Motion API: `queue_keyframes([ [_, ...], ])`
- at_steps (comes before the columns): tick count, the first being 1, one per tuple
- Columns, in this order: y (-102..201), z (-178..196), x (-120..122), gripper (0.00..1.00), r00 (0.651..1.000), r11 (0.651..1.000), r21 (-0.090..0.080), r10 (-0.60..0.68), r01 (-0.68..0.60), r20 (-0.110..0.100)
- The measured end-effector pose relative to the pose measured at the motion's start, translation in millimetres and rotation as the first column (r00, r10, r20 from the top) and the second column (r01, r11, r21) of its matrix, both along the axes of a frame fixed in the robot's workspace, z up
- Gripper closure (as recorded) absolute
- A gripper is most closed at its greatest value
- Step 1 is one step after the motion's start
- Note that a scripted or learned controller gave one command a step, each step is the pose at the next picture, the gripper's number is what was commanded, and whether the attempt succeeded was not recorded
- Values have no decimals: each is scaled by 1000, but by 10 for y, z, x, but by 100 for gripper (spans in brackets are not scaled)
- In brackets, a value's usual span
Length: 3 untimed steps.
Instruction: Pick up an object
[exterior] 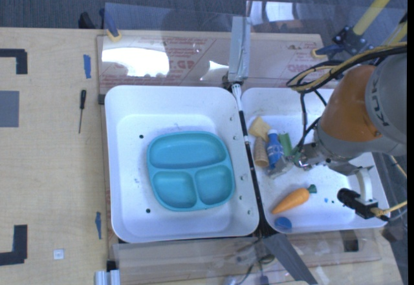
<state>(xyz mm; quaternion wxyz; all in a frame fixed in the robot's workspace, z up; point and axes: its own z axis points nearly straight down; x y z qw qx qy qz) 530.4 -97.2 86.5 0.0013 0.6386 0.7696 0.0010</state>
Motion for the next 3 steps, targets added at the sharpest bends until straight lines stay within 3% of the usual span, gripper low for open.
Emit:
queue_keyframes([
  [1,-38,-2,453,0,999,999,-2,40,-40,3],
  [2,-41,81,467,100,999,999,-2,41,-41,4],
  [3,753,986,369,100,1000,1000,2,-7,7,1],
])
